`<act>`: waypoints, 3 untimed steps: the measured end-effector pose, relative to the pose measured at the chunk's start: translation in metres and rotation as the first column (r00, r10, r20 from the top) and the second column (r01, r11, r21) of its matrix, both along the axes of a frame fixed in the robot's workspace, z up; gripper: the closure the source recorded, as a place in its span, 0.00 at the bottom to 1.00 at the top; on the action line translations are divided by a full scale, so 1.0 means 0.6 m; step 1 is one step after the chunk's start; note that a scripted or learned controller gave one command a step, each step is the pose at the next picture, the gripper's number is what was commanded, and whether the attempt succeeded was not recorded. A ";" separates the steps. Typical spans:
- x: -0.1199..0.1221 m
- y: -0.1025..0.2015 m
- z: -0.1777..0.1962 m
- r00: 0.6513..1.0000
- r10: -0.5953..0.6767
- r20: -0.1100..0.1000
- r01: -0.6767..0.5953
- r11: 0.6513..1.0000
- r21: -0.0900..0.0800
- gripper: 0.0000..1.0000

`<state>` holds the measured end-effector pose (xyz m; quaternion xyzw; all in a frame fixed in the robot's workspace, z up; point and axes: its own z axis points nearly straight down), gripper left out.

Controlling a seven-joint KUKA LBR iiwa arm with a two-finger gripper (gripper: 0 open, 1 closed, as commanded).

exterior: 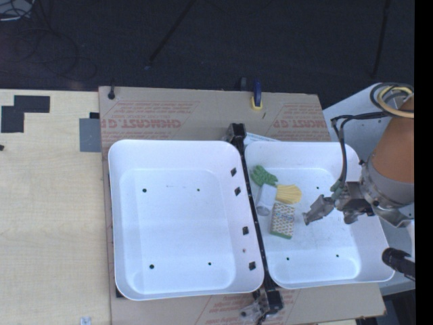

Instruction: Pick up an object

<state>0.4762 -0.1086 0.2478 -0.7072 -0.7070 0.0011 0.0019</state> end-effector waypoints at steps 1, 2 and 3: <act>0.000 0.000 0.016 1.000 0.000 -0.002 0.000 1.000 0.001 1.00; 0.038 0.090 0.239 1.000 0.007 0.018 -0.007 1.000 -0.001 1.00; 0.001 0.154 0.098 1.000 0.004 -0.009 -0.004 1.000 0.000 1.00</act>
